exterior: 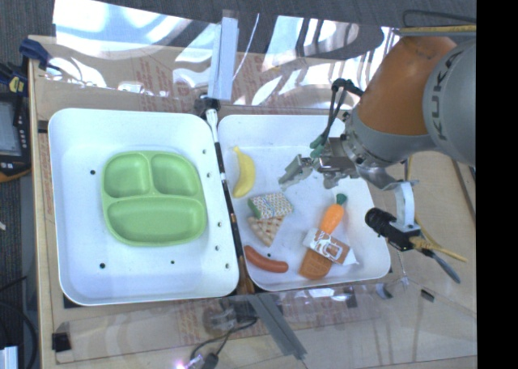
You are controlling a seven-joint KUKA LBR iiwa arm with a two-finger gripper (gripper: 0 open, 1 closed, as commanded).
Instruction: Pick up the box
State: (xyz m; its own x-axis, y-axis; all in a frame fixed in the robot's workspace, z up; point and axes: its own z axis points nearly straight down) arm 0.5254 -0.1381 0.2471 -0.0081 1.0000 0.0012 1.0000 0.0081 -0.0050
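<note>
The box [322, 252] is a small orange carton with a white label, lying near the front of the right bin [368, 266]. An orange carrot [332, 218] with a green top touches its far end. My gripper [314, 174] hangs over the middle of the right bin, behind the carrot and well clear of the box. Its metal fingers [295, 170] stand apart, open, with nothing between them.
The right bin also holds a yellow banana [243, 171], a patterned sandwich [269, 205], a waffle wedge [265, 230] and a red sausage [265, 260]. A green divided plate [154, 197] sits in the left bin [73, 270].
</note>
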